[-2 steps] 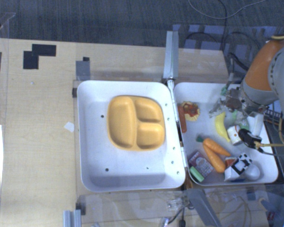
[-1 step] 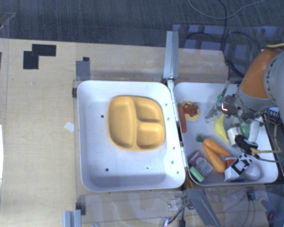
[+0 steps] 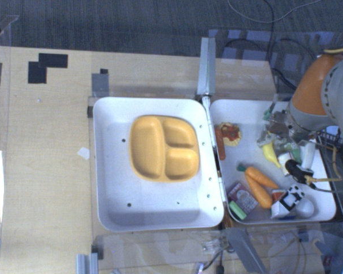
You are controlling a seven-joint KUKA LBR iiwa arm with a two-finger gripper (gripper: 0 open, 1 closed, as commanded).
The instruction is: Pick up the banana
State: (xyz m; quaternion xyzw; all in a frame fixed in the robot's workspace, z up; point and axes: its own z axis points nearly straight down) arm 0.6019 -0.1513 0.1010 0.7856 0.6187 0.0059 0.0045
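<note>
Closest to the lens, along the near wall of the right shallow white bin [image 3: 247, 117], lie a small green rectangular block [image 3: 236, 210], a pinkish flat packet [image 3: 244, 197] just above it, and a white object with a black-and-white chequered patch [image 3: 291, 201] towards the bin's near right corner. Two orange plastic carrots sit between these: the longer carrot [image 3: 258, 192] lies slantwise beside the packet, and the shorter carrot [image 3: 263, 177] lies just beyond it, close alongside. A red-and-yellow toy food piece [image 3: 228, 135] rests against the bin's left wall, near the divider. The small yellow plastic banana [image 3: 268, 153] lies on the bin floor in the right half, beyond the carrots and well apart from the red-and-yellow piece. The grey arm with its orange band [image 3: 311, 93] comes in from the right, and its two-finger gripper [image 3: 279, 136] hangs just above and beside the banana; whether it is spread or closed, and whether it touches or has hold of the banana, cannot be told from this slant. The left shallow white bin [image 3: 106, 170] holds a mustard-yellow plastic tray with three compartments [image 3: 164, 148], lying flat near its middle.
</note>
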